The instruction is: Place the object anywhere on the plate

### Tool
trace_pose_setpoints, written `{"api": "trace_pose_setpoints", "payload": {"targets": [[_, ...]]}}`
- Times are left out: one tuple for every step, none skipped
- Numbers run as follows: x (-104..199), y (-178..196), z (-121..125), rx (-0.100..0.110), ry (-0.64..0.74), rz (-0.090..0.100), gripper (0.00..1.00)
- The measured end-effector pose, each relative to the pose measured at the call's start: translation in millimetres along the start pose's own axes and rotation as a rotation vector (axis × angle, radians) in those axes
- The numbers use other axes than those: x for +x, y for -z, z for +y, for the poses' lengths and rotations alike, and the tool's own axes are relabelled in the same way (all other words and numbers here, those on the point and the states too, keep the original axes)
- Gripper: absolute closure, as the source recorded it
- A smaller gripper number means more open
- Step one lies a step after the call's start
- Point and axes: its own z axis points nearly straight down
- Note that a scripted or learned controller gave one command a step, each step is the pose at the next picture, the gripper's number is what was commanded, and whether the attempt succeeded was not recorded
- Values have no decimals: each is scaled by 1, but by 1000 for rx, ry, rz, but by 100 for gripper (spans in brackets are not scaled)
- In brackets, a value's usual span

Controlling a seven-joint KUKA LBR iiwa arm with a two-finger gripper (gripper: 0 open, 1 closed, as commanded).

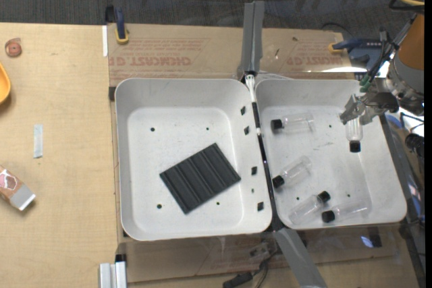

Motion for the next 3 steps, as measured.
{"api": "trace_pose_setpoints", "payload": {"targets": [[76, -32, -1, 3, -214, 0, 100], [128, -28, 14, 3, -267, -1, 100], [200, 36, -9, 2, -216, -1, 100]]}}
